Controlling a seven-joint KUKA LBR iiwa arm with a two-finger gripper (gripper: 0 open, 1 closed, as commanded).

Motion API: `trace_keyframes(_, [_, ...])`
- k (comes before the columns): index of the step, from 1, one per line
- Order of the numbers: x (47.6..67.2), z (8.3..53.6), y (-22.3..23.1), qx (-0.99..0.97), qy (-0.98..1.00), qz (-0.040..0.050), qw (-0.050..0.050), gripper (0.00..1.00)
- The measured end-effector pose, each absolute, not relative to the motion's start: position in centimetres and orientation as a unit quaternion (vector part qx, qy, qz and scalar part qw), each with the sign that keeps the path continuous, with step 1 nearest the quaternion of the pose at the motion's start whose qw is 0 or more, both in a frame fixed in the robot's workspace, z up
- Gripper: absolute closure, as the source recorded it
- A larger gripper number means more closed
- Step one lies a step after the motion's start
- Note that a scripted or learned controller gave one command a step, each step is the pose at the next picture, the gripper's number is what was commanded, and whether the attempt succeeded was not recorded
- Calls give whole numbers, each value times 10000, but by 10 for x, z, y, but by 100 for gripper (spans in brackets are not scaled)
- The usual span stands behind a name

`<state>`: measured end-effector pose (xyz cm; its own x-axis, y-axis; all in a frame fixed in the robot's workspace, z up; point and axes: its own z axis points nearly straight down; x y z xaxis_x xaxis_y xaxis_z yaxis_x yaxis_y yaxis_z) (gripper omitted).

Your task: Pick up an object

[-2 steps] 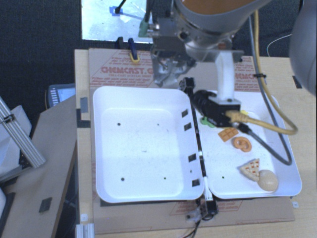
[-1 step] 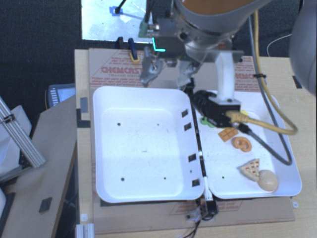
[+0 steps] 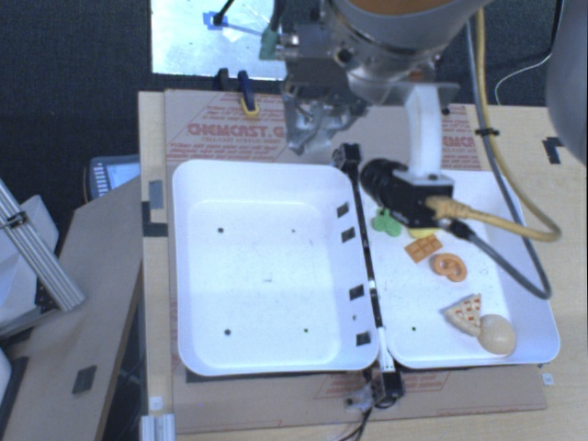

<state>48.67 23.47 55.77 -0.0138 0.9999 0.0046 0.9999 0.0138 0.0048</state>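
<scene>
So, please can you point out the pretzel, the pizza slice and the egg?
pretzel (image 3: 449,266), camera view, on its top loop
pizza slice (image 3: 465,313), camera view, on its topping
egg (image 3: 497,333), camera view, on its rounded top

The left bin (image 3: 262,274) lies open, while toys crowd the right bin (image 3: 528,324) toward 5 o'clock.

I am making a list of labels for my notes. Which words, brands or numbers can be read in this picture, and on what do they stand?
"CHEMCAST. G": red print on the brown sheet behind the left bin; it runs on under the gripper.
Smaller red line beneath it: too blurred to read.
Red print right of the arm, on the same sheet: partly covered, unreadable.
</scene>
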Motion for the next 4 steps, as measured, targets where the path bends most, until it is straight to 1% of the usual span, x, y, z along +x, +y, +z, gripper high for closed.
trace_keyframes(1, [487,557,235,7016,7125,27,-1,0])
trace_keyframes(2, [487,569,235,7004,7137,42,1,100])
trace_keyframes(3, [487,568,235,6999,7143,36,-1,0])
trace_keyframes(4, [487,580,235,6987,7154,50,1,100])
